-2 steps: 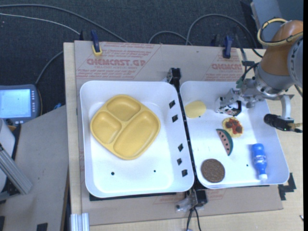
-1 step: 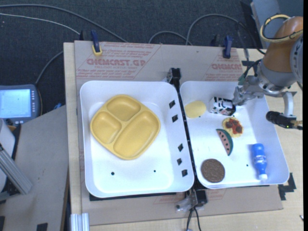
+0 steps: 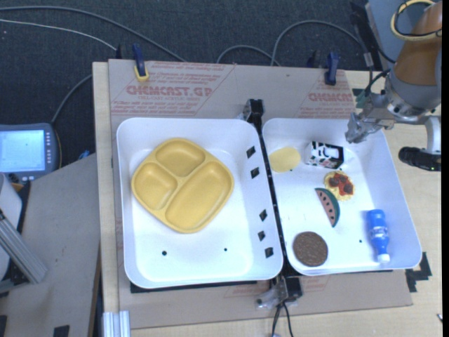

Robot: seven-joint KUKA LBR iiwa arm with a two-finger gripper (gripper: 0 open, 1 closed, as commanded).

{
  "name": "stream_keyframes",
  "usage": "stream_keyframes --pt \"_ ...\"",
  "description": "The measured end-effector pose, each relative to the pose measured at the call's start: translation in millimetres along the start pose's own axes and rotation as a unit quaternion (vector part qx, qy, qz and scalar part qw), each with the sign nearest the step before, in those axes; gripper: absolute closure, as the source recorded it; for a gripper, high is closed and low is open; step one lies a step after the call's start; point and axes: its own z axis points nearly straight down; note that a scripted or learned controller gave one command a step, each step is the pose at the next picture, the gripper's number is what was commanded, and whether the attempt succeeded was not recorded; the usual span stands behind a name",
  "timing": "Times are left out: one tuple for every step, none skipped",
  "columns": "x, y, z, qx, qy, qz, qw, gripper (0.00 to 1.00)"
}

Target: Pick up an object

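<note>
Black-and-white, perhaps cow-patterned toy (image 3: pixel 326 154) flat near right bin's (image 3: pixel 401 188) far edge

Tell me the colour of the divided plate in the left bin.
Yellow; the divided plate shows clearly in the camera view.

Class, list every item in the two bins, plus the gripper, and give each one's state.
Yellow divided plate: upright, compartments bare.
Blue bottle: lying down.
Watermelon slice: flat.
Brown disc: flat.
Yellow disc: flat.
Pizza piece: flat.
Black-and-white toy: lying.
Gripper: above the right bin's far edge.
</note>
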Motion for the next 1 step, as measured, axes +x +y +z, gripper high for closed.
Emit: stream_keyframes --pt "2.7 4.2 -64.8 -0.001 0.0 0.0 1.0 1.0"
